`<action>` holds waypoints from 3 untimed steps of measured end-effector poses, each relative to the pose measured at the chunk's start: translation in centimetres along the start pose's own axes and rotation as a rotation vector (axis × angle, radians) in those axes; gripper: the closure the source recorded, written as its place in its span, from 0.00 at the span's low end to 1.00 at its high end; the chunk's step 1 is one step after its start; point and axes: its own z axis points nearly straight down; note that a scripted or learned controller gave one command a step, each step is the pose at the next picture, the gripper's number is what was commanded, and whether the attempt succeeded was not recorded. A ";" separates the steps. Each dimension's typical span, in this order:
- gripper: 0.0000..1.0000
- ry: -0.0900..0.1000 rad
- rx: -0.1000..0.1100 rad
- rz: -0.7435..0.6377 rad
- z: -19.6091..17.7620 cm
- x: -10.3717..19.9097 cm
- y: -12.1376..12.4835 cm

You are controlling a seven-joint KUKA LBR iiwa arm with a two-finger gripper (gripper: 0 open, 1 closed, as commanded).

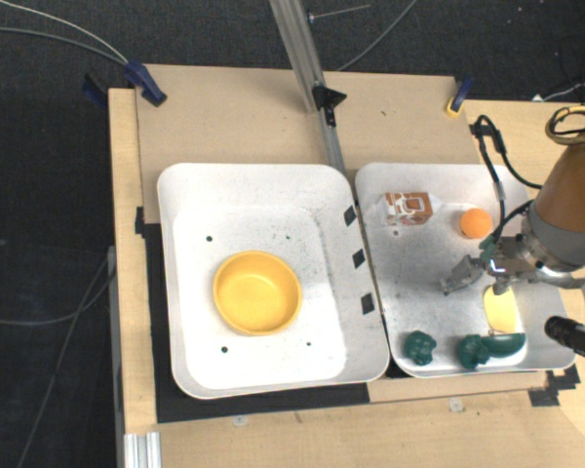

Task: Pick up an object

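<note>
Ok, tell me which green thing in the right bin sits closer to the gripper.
The right-hand green thing, below the gripper beside the yellow piece; the other green thing lies further left.

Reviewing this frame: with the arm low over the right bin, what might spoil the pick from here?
1. The gripper hangs over bare floor of the right bin, between objects, so it may close on nothing.
2. The pale yellow object and the green pieces lie close together near the bin's front rim, so a descent there could nudge one aside.
</note>
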 end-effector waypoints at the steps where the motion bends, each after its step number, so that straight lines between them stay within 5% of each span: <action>1: 0.00 0.001 0.001 0.001 5.5 0.1 -0.1; 2: 1.00 -0.001 -0.009 0.001 3.9 0.1 0.1; 3: 1.00 -0.010 -0.022 0.000 -0.6 -0.1 -0.2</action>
